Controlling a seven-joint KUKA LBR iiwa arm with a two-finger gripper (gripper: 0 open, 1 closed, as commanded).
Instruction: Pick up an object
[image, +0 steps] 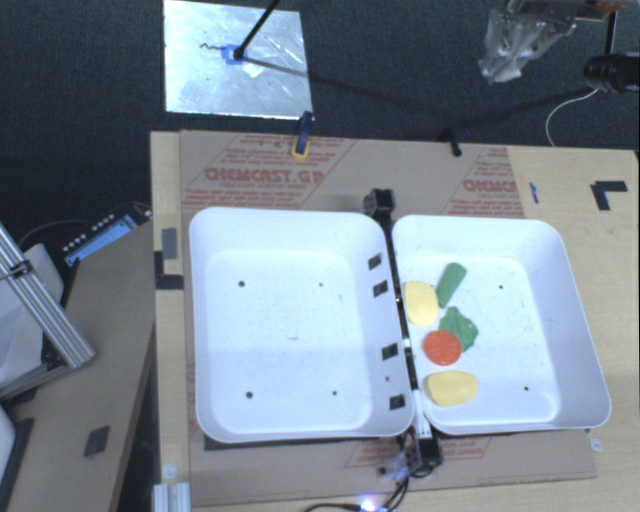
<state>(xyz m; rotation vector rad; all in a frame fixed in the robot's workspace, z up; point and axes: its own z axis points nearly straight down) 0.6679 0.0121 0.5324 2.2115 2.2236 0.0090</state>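
**Operator:** Where is the gripper?

**Observer:** Look to the upper right of the frame. The gripper (512, 48) hangs there as a pale, blurred shape over the dark floor beyond the bench, well apart from both bins. You cannot tell from this view whether it is open or closed, or whether it carries anything; the blur is too strong.

**Operator:** And the things to pick?

**Observer:** You will find them all in the right bin (560, 300), gathered in its left half close to the wall it shares with the left bin (285, 330). Highest in the frame is a long green piece (451, 282), lying at a slant. Its lower end touches a pale yellow piece (420, 303) just to its left. Below those sits a second green piece (462, 326), and a red round object (442, 347) touches its lower left edge. Lowest in the frame is a yellow oval (451, 388), just under the red one.

**Operator:** Anything else around?

**Observer:** Both bins rest on a cardboard sheet (262, 172) with red print. A shiny metal plate (235, 70) lies at the upper left of the frame, and a small yellow and blue clip (301, 142) sits just below its lower right corner.
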